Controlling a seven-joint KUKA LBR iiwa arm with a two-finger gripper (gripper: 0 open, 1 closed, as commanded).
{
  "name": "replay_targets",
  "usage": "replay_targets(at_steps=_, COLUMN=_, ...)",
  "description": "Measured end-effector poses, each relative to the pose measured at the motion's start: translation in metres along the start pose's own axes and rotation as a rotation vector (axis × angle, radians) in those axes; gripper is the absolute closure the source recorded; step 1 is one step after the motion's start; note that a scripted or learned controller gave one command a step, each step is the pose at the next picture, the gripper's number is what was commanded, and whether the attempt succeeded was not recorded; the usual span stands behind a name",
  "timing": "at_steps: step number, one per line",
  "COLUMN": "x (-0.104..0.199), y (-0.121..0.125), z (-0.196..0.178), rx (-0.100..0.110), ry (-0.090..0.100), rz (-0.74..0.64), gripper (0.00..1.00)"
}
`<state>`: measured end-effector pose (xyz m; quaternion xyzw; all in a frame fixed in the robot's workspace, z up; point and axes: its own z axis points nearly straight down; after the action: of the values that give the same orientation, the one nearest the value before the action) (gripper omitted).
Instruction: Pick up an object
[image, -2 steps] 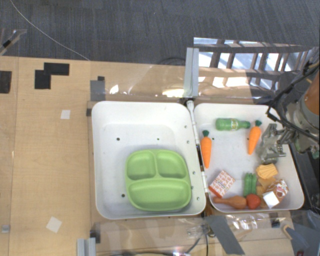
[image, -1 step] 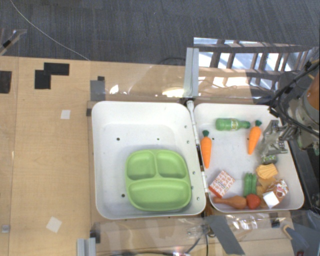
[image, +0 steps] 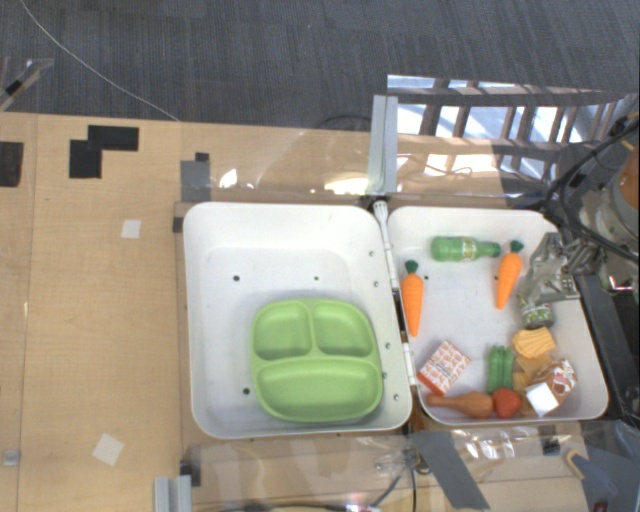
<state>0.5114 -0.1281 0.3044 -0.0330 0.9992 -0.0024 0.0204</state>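
My gripper hangs over the right edge of the right bin, reaching in from the right. Directly below it lies a small dark green object, which looks touched by the tip or very close to it. Just left of the gripper lies an orange carrot. A green bottle lies on its side at the back of the bin. A second carrot lies along the bin's left wall.
The right bin's front holds a red-and-white box, a green vegetable, a yellow piece, a brown sausage shape, a tomato and a small carton. A green divided plate sits in the left bin.
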Motion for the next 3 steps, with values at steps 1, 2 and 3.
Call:
replay_targets(at_steps=1, x=-0.106, y=0.017, z=-0.050, rx=-0.005, ry=0.029, rz=0.067, gripper=1.00)
replay_targets(at_steps=2, x=-0.080, y=0.016, z=0.113, rx=-0.008, ry=0.045, rz=0.044, gripper=1.00)
replay_targets(at_steps=3, x=-0.116, y=0.040, z=0.075, rx=-0.007, ry=0.031, rz=-0.064, gripper=1.00)
